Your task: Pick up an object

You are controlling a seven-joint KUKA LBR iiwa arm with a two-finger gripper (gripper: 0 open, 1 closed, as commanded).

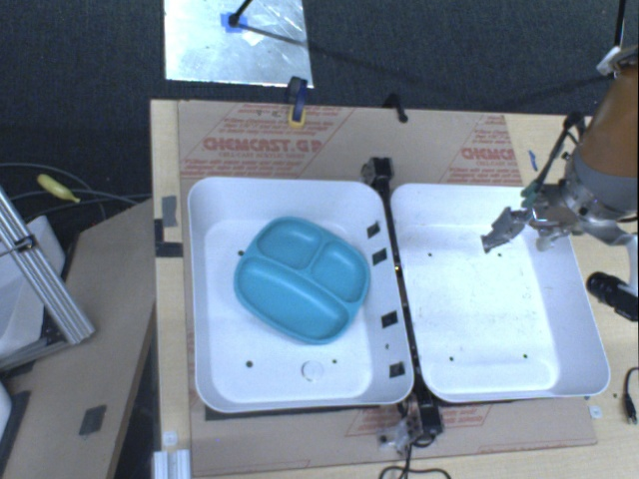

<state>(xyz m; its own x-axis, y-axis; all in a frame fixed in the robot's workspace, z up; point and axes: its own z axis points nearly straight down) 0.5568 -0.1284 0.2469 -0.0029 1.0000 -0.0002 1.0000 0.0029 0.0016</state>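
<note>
Nearest, at the bench's front edge, a clamp (419, 422) sits where the two bins meet. Behind it the left bin (215, 367) holds a blue plate (302, 278) with three compartments, lying flat near the bin's middle, tilted a little toward the divider. Beside it the right bin (559, 367) shows bare white floor. Over that bin's far right part hangs the gripper (511, 230), reaching in from the right with nothing between its fingers; how wide they stand I cannot tell. Farthest back, a silvery sheet (235, 28) lies on the dark floor.
</note>
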